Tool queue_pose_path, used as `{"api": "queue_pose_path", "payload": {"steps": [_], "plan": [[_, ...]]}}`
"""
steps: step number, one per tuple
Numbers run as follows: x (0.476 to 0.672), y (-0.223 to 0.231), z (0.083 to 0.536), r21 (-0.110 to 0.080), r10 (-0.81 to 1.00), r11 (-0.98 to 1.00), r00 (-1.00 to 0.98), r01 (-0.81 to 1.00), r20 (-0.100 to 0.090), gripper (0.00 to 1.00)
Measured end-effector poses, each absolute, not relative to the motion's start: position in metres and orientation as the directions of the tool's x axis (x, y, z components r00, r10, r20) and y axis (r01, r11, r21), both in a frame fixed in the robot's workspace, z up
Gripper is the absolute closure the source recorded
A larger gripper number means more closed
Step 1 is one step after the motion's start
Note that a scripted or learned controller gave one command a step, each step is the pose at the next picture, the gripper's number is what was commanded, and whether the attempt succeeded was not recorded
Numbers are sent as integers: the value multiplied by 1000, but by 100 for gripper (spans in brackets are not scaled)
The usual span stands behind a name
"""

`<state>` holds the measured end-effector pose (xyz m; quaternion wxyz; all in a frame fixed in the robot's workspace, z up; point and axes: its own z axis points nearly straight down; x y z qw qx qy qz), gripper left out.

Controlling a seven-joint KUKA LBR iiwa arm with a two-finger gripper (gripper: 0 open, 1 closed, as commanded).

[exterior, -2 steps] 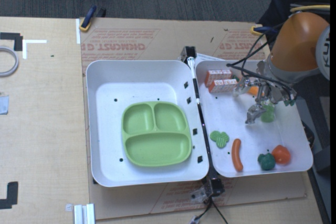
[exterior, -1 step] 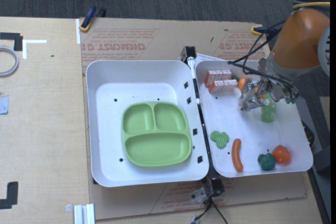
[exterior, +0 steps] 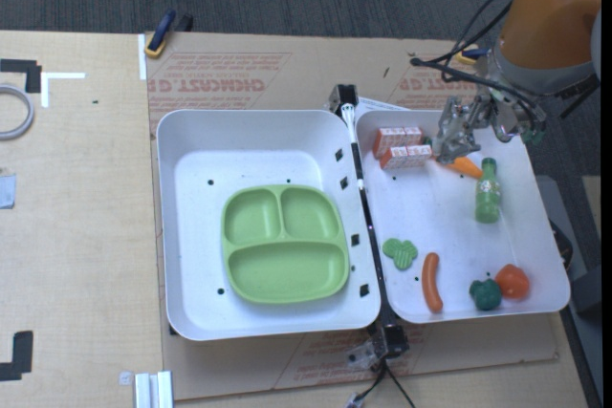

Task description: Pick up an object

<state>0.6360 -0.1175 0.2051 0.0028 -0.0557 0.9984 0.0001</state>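
Note:
My gripper [exterior: 455, 140] hangs over the back of the right bin [exterior: 545, 205], just above the orange carrot [exterior: 467, 168] and beside the red and white box [exterior: 400, 148]. A green bottle [exterior: 488, 192] lies just right of the carrot. Toward the front of that bin lie a green leafy piece [exterior: 401, 253], a red sausage [exterior: 432, 282], a dark green vegetable [exterior: 485, 293] and a red-orange tomato [exterior: 513, 281]. Nothing shows between the fingers.
The left bin [exterior: 182, 205] holds a green divided plate [exterior: 284, 244]. A blue and yellow tool [exterior: 160, 33] lies on the bench behind the bins. The arm's orange band [exterior: 550, 5] and cables fill the upper right.

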Motion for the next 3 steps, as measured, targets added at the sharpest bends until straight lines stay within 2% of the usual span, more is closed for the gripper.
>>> {"api": "queue_pose_path", "payload": {"steps": [1, 2, 3], "plan": [[536, -101, 106, -1, -596, 803, -803, -596, -2, 100], [537, -101, 106, -1, -596, 803, -803, -596, -2, 0], [638, -106, 93, -2, -675, 738, -738, -675, -5, 0]]}}
